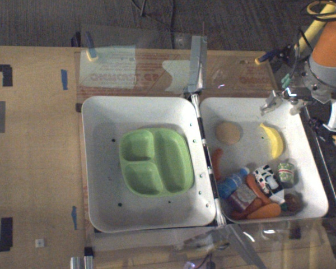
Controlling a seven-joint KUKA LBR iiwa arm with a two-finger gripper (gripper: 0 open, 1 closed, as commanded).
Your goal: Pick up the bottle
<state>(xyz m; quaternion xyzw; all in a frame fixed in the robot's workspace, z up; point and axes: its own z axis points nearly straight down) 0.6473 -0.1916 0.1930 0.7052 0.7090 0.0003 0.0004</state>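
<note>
The bottle is small and blue with a pale cap. It lies on its side in the lower left part of the right bin, packed among other toys. My gripper hangs over the bin's far right corner, well above and to the right of the bottle, just beyond the banana. Its two fingers stand apart, open, with nothing between them.
Around the bottle lie a black-and-white cow toy, a green can, an orange carrot and a red strip. A tan round piece sits at the back. The left bin holds a green divided plate.
</note>
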